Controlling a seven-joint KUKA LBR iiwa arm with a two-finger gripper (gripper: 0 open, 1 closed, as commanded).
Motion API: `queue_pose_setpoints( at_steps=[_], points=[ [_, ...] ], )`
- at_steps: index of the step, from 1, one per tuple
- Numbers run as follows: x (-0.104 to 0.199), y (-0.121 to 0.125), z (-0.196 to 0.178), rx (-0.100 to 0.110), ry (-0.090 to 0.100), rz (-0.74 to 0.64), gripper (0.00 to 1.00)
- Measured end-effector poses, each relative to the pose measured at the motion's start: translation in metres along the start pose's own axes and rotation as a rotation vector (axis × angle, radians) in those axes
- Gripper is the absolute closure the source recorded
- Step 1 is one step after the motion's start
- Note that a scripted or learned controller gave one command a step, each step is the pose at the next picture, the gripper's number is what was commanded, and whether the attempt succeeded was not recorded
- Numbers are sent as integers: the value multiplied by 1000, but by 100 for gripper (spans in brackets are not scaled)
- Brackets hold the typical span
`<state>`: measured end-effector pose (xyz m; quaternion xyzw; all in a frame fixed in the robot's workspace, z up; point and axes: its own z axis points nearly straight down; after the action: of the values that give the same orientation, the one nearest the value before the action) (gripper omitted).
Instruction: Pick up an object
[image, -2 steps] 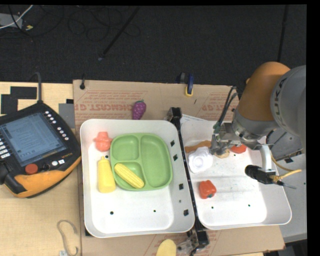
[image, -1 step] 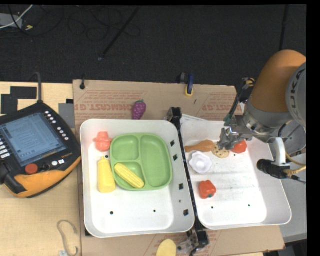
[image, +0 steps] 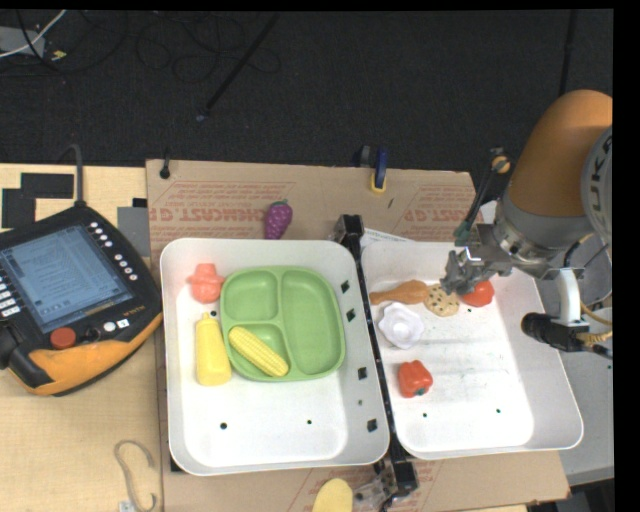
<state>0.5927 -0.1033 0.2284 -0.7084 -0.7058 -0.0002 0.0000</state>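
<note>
1. Jaws (image: 462, 280) of the single arm are seen low over the back of the right bin (image: 545, 400), reaching in from the right; whether they are open or closed cannot be told, because the wrist hides them from above.
2. Directly beneath and touching them in the picture lie three small things crowded together: a round cookie (image: 439, 300), a red tomato (image: 480, 293) just to its right, and a tan croissant (image: 402, 292) stretching away to the left.
3. The cookie is judged the nearest candidate, lying just below and slightly left of the jaws; nothing is seen held between them.
4. The croissant's long axis runs left to right across the bin, so a grip across its narrow width would be called for.
5. Well apart, toward the front, a white cup (image: 400, 325) and a red pepper (image: 415, 378) are seen lying free.
6. The left bin (image: 190, 420) carries a green tray (image: 310, 320), corn (image: 259, 351) and a yellow bottle (image: 211, 350), all far from the jaws.
</note>
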Motion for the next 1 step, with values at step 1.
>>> queue_pose_setpoints(
  at_steps=[1],
  points=[
    [44,-44,1,6,2,-5,100]
  ],
)
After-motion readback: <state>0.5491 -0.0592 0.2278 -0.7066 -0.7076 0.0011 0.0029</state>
